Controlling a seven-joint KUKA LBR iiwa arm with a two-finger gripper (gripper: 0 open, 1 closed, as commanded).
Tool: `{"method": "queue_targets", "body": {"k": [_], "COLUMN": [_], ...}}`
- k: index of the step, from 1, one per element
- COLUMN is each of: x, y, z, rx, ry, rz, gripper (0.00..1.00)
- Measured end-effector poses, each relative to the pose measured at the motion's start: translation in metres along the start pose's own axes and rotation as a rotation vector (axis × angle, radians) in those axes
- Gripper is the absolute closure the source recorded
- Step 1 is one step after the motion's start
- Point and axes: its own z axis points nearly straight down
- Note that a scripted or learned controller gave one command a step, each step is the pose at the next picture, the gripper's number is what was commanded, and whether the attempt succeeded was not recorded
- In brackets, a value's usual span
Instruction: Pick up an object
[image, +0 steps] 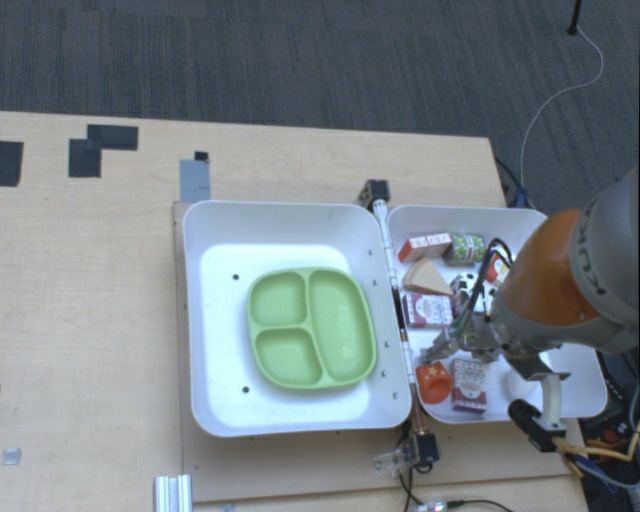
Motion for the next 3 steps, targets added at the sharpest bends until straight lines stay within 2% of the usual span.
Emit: {"method": "queue_targets", "body": {"k": [1,2,3], "x": [0.000,0.000,0.001], "y": [0.002,0.002,0.004], "z": [-0.011,-0.011,-0.022], "rx": [-0.007,-0.006,-0.011], "ry": [-0.001,-0.001,0.000], "rz": [-0.003,-0.002,-0.007], "gripper": [1.00,0.00,1.00]}}
